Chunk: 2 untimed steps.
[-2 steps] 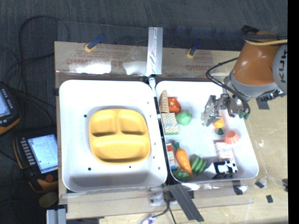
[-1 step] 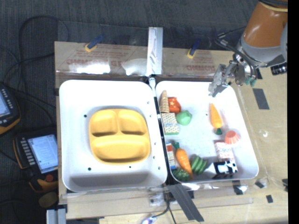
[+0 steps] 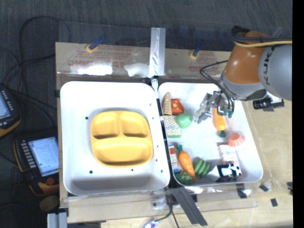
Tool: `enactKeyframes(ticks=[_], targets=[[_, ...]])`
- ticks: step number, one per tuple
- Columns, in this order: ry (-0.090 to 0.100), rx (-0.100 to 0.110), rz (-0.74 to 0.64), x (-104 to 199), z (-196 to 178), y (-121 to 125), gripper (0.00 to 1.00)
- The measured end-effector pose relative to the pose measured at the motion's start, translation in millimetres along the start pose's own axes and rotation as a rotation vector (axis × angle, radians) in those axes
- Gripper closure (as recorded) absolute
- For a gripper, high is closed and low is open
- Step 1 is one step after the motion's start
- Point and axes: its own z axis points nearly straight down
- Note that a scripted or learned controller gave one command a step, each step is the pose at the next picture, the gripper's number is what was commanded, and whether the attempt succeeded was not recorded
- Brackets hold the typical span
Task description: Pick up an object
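Dark grey carpet surrounds the bench, and from my remote seat I see two white bins side by side on it. On the left, the left bin carries a yellow divided tray lying flat in its middle. Beyond the bins a metal bracket stands at the seam, with clear plastic sheeting over the brown board behind.

Over on the right, the right bin holds a scatter of toy food. Against its left wall I make out an ice cream cone, a red item touching it, and a green ball just below. Near the lower wall lies a carrot beside a green vegetable, with a black-and-white carton to their right. A pink-lidded box and a pink piece sit near the right wall.

My arm reaches in from the right, its orange band partly cut off by the grey link. Its end effector hangs low over the upper middle of the right bin, just left of an orange bottle-like toy. I cannot tell how far apart the fingers stand; the metal parts blur together, and nothing is visibly between them
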Motion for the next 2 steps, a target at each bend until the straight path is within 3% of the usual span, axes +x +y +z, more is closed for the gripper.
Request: enactKeyframes(ticks=[1, 2], targets=[[-0.002, 0.0, 0.0, 0, -1, 0, 0.0], [-0.011, 0.001, 0.014, 4, 27, -38, 0.0]])
